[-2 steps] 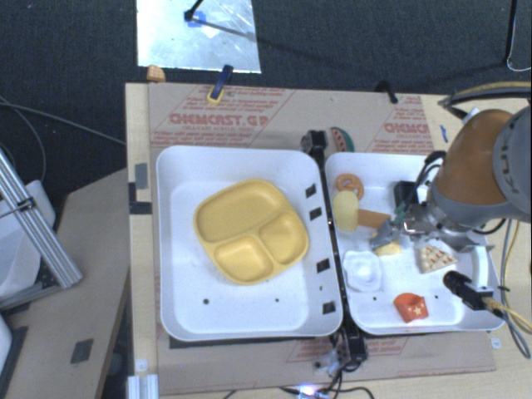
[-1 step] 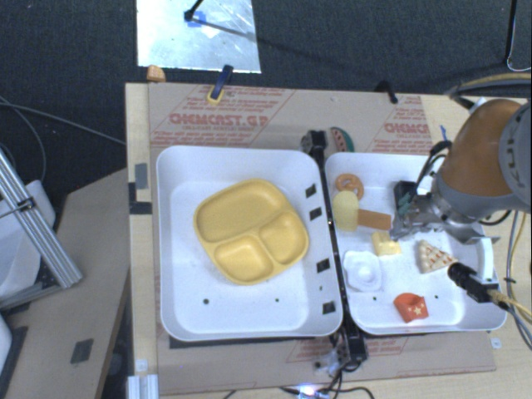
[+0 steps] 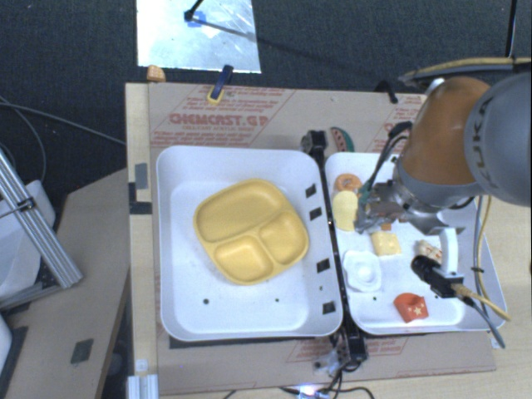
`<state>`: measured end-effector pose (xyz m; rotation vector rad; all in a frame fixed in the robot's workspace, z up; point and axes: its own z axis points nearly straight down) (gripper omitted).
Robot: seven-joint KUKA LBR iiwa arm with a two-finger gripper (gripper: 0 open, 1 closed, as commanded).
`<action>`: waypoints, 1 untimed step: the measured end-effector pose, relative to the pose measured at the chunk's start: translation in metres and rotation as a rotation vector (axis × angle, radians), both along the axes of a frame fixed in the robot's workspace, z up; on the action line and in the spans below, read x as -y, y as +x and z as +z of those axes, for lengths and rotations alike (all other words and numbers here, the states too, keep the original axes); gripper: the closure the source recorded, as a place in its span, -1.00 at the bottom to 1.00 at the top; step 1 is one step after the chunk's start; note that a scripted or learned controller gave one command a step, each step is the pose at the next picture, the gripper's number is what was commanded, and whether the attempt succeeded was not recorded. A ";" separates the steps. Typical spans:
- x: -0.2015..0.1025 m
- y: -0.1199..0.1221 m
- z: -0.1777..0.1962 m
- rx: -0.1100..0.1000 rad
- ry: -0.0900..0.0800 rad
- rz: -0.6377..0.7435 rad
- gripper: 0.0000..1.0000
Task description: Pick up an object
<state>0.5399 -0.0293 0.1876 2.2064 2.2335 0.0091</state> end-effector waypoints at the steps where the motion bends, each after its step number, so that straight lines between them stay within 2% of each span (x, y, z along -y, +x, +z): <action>1: 0.028 -0.048 -0.003 -0.008 -0.002 -0.014 1.00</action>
